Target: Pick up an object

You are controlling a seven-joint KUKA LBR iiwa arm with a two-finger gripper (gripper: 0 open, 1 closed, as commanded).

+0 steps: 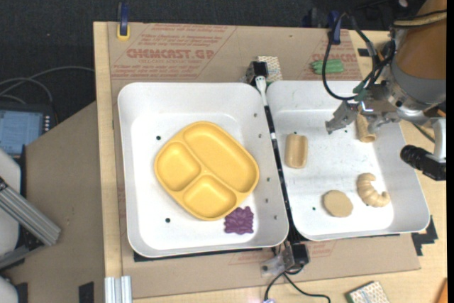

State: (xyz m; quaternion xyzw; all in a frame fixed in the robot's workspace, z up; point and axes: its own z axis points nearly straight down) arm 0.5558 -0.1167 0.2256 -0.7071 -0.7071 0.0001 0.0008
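Note:
My gripper [359, 123] hangs low over the back of the right bin [404, 223], open, its fingers [339, 121] spread. A small tan piece [365, 130] lies between the fingers, which stand apart from it. Further left in the same bin is a tan roll [296, 151]. A round biscuit [338, 204] and a croissant-shaped piece [372, 190] sit near the bin's front. The grey arm with its orange band comes in from the right.
The left bin [135, 152] holds a yellow divided plate [206, 169] and a purple bunch of grapes [240, 221] at its front. A green item [328, 67] lies on the cardboard behind the right bin. Black cables loop above the gripper.

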